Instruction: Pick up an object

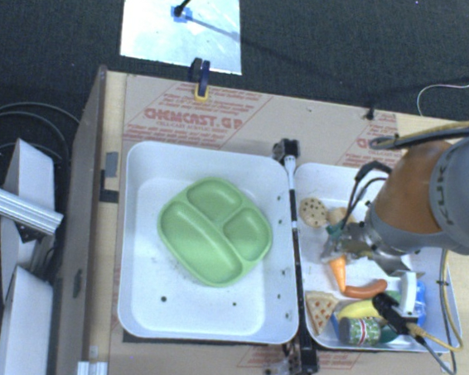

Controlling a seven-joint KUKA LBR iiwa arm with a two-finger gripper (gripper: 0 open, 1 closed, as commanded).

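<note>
Dark carpeted floor surrounds a desk point(225, 115) topped with printed cardboard, and on it two shallow white bins sit side by side. The left bin point(134, 313) holds a green divided plate point(215, 232) lying about in its middle, well apart from the action. In the right bin point(327, 174), a cookie point(312, 210) lies near the far left corner, a pizza slice point(319, 306) near the near left corner, and between them an orange carrot point(339, 272). Just to its right lies a reddish sausage point(365, 288), with a yellow banana point(356, 310) and a green can point(361, 329) along the near edge. The gripper point(341, 244) hangs low just above the carrot's far end, so the step in hand looks like the descent onto a chosen object, most likely the carrot. Nothing can be seen held. The next move would call for settling squarely over the carrot without nudging the sausage beside it, then closing and lifting. Whether the gripper stands apart or together cannot be told, since the grey arm point(434, 195) and wrist crowd it. The arm also covers the bin's far right part, and what lies there is hidden.
</note>
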